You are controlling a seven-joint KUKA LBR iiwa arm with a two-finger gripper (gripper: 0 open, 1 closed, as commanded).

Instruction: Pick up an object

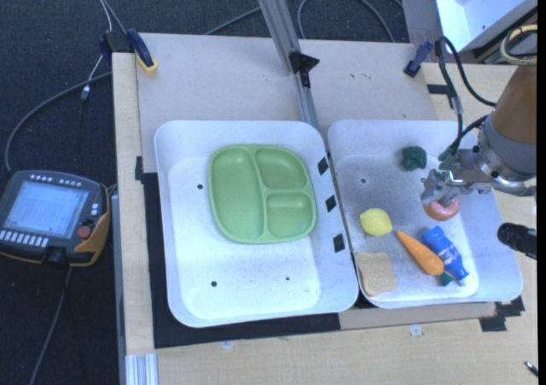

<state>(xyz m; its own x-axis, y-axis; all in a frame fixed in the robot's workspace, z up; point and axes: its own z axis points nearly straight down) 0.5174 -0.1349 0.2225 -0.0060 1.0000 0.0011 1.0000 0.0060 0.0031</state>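
My gripper [444, 189] hangs low over the right side of the right bin [358, 148], directly above a pink-red round object [444, 208] that shows just below it. Whether it touches that object I cannot tell. The same bin holds a dark green lump [414, 157] at the back, a yellow lemon-like ball [375, 222], an orange carrot [420, 253], a blue bottle-like toy [446, 253] and a tan bread slice [376, 272] at the front.
A green divided plate [261, 193] lies in the left bin [183, 230]. A metal pole [277, 8] slants down to the gap between the bins. A teach pendant [51, 217] lies on the floor at left.
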